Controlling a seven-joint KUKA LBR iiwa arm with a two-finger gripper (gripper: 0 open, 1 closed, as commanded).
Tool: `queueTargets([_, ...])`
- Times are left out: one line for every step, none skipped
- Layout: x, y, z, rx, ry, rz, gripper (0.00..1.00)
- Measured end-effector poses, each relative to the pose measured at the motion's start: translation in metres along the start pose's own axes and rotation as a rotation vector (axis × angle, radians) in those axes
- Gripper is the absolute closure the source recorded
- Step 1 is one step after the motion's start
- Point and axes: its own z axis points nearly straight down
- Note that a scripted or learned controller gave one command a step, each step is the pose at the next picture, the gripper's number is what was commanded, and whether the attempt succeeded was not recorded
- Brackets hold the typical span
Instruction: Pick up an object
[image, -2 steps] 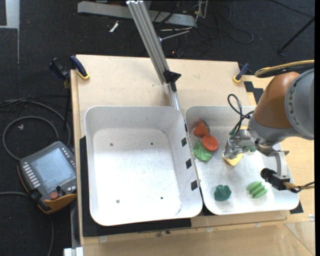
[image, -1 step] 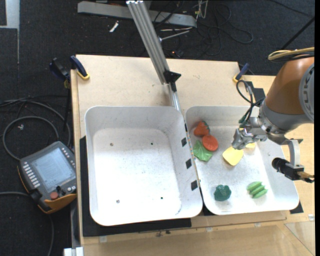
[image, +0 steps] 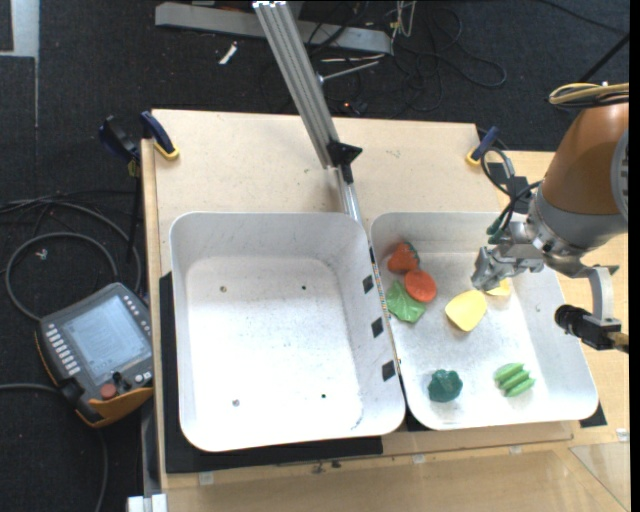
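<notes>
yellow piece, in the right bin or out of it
In. The yellow piece lies on the right bin's floor, just below the claw.

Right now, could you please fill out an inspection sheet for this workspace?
Surface: wooden bench bearing two white bins, left bin and right bin.
Job's things: in the right bin, yellow piece, two orange-red pieces, light green piece, dark green piece, ridged green piece.
Clutter: nothing seen.
Gripper: gripper low over the right bin, just above the yellow piece; grasp cannot be judged.
Cables: black cables on the floor.
Surroundings: teach pendant, metal pole, clamps.
</notes>
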Motion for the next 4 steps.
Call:
queueTargets([0.055,0.018,0.005,0.002,0.003,-0.006,1.00])
queueTargets([0.106,0.040,0.008,0.002,0.003,-0.006,1.00])
queueTargets([0.165,0.050,-0.007,0.001,0.003,-0.005,1.00])
queueTargets([0.209,0.070,-0.022,0.001,0.003,-0.005,1.00])
